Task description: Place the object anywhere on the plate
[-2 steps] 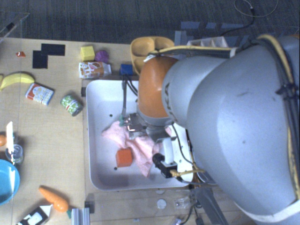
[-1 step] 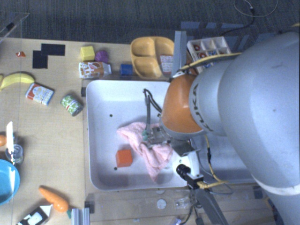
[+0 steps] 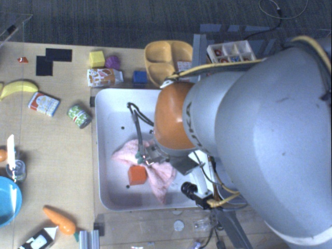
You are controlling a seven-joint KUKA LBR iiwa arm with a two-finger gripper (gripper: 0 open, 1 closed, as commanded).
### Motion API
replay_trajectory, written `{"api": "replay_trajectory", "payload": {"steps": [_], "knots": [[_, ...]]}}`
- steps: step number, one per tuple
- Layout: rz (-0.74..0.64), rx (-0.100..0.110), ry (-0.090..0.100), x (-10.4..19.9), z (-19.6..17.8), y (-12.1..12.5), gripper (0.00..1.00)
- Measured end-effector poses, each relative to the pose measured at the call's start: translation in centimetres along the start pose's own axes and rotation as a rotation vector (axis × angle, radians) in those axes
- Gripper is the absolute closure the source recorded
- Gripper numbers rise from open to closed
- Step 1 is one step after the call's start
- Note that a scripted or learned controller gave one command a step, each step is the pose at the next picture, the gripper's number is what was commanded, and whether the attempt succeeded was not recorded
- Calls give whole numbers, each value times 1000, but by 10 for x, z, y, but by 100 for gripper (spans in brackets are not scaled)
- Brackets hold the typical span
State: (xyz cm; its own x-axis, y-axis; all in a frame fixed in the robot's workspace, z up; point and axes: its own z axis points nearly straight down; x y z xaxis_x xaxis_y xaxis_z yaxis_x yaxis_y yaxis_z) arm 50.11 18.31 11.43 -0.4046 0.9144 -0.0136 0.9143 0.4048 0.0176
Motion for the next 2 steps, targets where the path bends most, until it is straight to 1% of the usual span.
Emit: {"api": "replay_trajectory", "payload": {"steps": [1,2], "knots": [[124,-8,15,-29,19,28,100],[21,-14,6,4,17,21,100]]}}
